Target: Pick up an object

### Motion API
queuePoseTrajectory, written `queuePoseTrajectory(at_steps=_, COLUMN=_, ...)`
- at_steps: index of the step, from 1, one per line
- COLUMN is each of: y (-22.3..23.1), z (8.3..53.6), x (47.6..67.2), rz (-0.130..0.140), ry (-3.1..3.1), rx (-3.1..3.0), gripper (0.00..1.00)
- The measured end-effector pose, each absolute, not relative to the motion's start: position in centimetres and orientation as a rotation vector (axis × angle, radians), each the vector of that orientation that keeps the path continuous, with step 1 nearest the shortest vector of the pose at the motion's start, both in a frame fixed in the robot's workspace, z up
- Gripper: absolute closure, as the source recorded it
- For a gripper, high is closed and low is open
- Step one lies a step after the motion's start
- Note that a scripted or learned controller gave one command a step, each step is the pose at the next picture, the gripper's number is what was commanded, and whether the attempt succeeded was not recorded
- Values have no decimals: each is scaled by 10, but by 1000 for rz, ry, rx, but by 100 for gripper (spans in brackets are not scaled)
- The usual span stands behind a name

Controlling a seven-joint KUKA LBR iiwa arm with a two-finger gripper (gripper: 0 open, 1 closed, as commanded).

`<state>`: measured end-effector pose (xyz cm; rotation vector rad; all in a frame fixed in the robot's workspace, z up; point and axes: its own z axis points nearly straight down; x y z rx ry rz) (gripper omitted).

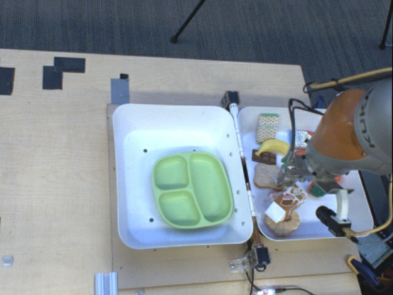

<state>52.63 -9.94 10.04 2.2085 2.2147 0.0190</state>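
grey gripper above bread slice

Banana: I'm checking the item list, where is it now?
The banana lies in the right bin, toward its far end, between the patterned sponge and the brown block.

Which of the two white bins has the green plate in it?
The left bin: the green divided plate lies in it, while the right bin holds small food items.

Fixed overhead camera, slanting down, both bins
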Motion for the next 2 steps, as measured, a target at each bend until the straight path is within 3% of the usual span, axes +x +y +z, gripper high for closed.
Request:
queuePoseTrajectory(at_steps=1, y=-19, z=185, x=548, rz=5, ry=2226, rx=2215, gripper=100)
queuePoseTrajectory(at_steps=2, y=-20, z=185, x=548, rz=3, ry=2225, rx=2216, gripper=0)
